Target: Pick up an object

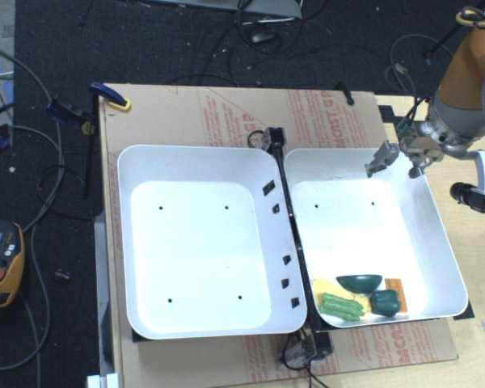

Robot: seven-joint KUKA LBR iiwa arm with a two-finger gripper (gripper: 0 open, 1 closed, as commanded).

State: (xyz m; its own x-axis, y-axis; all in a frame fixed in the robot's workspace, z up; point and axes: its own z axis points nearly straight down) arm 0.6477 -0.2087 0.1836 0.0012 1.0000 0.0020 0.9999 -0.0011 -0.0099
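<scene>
Small toys sat bunched at 6 o'clock in the right white bin (pixel 436 241): dark green bowl-shaped piece (pixel 360 282), bumpy green plastic pickle (pixel 340 305), teal chunk (pixel 385 301). Tool (pixel 396 162) hovered at 12 o'clock, fingers spread, nothing gripped.

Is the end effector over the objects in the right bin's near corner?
No, the end effector hangs over the far edge, apart from the green objects.

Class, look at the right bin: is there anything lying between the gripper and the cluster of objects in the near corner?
Nothing visible. The gripper hangs over the far edge of the right bin; the objects sit bunched in its near corner, with bare white floor between them.
</scene>
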